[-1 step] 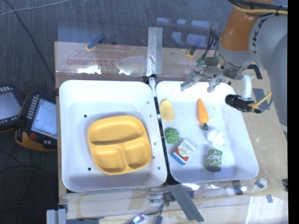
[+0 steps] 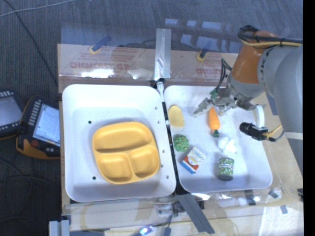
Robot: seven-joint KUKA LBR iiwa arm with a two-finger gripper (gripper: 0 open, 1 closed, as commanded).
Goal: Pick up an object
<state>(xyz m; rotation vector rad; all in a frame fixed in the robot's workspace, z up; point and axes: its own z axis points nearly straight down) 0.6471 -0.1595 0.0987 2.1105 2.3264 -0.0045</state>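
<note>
My gripper (image 2: 218, 105) hangs over the back of the right bin (image 2: 256, 176), open, with its grey fingers (image 2: 200, 108) spread wide to either side. An orange carrot (image 2: 213, 120) lies on the bin floor just below it, its upper end right under the gap between the fingers. Nothing is gripped. Further objects in this bin are a pale yellow piece (image 2: 176, 116), a green bumpy ball (image 2: 180, 142), a small red, white and blue carton (image 2: 194, 160), a white lump (image 2: 226, 144) and a green can (image 2: 226, 167).
The left bin (image 2: 78, 107) holds a yellow divided tray (image 2: 126, 150). A ridge (image 2: 167, 132) separates the two bins. The grey arm (image 2: 283, 82) covers the right bin's back right corner, and a black cable plug (image 2: 252, 130) hangs over its right side. A handheld pendant (image 2: 39, 127) lies left of the bench.
</note>
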